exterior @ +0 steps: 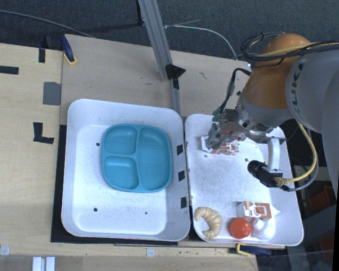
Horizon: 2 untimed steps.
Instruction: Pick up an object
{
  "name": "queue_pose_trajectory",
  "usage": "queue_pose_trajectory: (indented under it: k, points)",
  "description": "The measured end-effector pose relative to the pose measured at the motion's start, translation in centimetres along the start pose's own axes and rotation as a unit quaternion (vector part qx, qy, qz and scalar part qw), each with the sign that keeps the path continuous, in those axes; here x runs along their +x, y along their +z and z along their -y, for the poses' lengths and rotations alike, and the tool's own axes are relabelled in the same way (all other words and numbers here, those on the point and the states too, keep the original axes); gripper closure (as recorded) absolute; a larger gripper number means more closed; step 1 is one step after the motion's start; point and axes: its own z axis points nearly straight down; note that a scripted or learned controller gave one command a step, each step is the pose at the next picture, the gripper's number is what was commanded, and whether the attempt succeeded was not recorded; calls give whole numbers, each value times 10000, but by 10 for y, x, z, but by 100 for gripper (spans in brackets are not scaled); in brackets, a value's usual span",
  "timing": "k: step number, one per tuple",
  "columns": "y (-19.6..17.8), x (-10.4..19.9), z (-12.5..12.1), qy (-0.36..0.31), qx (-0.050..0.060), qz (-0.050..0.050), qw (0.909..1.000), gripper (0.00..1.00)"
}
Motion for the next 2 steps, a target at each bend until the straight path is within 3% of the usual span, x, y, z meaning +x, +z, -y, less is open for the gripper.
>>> queue_pose_trajectory:
  k: [2]
  points:
    - [-16,102,11,2,-3,5,10000,100]
